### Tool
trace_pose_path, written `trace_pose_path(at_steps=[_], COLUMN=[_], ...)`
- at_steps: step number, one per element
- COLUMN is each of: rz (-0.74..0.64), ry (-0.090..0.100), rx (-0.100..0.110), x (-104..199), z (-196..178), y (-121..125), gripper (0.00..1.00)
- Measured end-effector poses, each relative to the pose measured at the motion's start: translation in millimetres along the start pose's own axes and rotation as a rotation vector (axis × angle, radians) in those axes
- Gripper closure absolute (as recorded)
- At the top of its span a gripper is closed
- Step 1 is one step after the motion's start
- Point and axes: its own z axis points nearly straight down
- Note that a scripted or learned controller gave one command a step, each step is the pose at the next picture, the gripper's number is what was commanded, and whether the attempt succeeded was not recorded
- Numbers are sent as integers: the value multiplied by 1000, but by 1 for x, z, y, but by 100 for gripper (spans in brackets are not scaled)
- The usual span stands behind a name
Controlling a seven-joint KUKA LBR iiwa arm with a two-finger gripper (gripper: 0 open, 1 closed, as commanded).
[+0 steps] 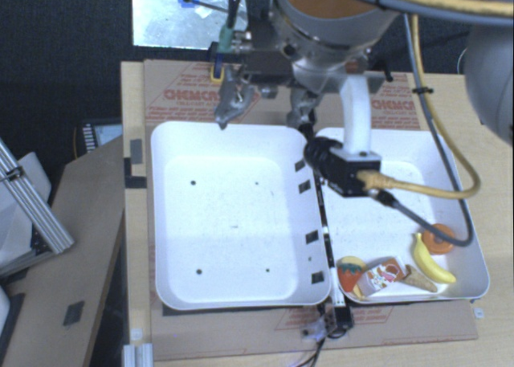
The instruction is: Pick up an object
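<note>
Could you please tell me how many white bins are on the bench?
2: the left bin and the right bin sit side by side, touching along the middle. The arm covers part of the right one.

Banana (432,259), toys: right bin (474,277) near corner.

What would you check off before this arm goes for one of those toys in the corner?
1. Toys in sight: ok, banana, orange piece and small packet lie in the right bin, near corner.
2. Claw above them: not ok, it sits over the far edge of the left bin.
3. Claw holding nothing: ok.
4. Toys spaced apart: not ok, clustered.
5. Yellow cable away from toys: cannot tell.
</note>
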Motion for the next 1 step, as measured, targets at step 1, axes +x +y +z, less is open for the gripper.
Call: trace_pose_path(at_steps=[1], rz=[6], ry=[1], rx=[-3], x=[-3], z=[-12], y=[2], gripper=[100])
